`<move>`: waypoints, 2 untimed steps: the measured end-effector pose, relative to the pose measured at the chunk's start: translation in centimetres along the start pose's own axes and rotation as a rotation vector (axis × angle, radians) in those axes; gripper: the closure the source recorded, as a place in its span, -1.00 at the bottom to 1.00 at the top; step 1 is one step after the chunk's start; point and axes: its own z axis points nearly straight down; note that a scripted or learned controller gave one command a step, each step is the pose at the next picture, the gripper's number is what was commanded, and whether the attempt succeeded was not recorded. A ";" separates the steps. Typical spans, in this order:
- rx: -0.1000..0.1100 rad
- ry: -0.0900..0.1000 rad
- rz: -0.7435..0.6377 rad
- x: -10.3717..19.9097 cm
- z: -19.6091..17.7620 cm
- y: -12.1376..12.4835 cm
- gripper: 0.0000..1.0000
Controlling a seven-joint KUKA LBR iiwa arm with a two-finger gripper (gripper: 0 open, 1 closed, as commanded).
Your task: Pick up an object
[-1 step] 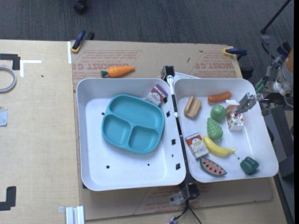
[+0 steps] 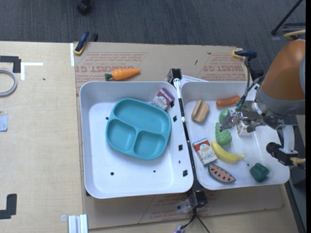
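A grey robot arm with an orange band (image 2: 286, 72) reaches in from the right edge of the bench and bends down over the right-hand shallow white bin (image 2: 277, 181). Its two-finger metal gripper (image 2: 232, 121) hangs low over the middle of that bin, pointing toward the bin's left side, just beside a green leafy toy vegetable (image 2: 224, 135). The tips sit close to the green toy's top, but the view is too cluttered there to tell whether they are apart or together, or whether they touch it.

Other toys lie in the same bin. A tan bread-roll toy (image 2: 199, 110) lies near the far left corner, and a small orange-red toy carrot (image 2: 227, 101) lies by the far edge. A yellow toy banana (image 2: 226, 153) lies just below the green vegetable, with a small printed carton (image 2: 205, 151) to its left. A watermelon slice toy (image 2: 221, 174) lies near the near edge, and a dark green toy pepper (image 2: 259, 171) lies toward the near right corner.

The left-hand shallow white bin (image 2: 97, 178) carries a teal divided plastic plate (image 2: 138, 129) near its middle and a small purple-and-white packet (image 2: 163, 99) at its far right corner. A larger orange toy carrot (image 2: 124, 74) lies on the cardboard beyond the left bin's far edge.
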 end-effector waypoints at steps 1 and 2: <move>-0.002 0.000 -0.315 -2.5 6.6 3.5 -1.00; -0.004 -0.002 -0.472 -3.6 8.6 6.6 -1.00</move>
